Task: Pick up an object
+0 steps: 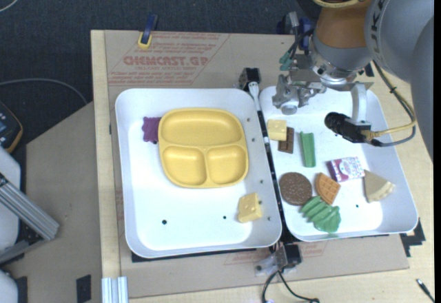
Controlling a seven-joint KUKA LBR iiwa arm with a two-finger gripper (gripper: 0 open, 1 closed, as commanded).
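Note:
My gripper (288, 100) hangs over the back left corner of the right bin (396, 215), just behind a pale yellow block (277, 130). I see nothing held in it. A brown bar (289, 140) and a green stick (307, 149) lie right in front of the block. Nearer the front are a round brown cookie (295, 188), an orange waffle piece (328, 189), a green leafy piece (322, 215), a purple and white packet (346, 169) and a beige wedge (377, 186).
The left bin (131, 178) holds a yellow divided plate (203, 147), a purple piece (149, 128) at its left and a cheese wedge (249, 207) near the front right. A black cable plug (342, 124) hangs over the right bin.

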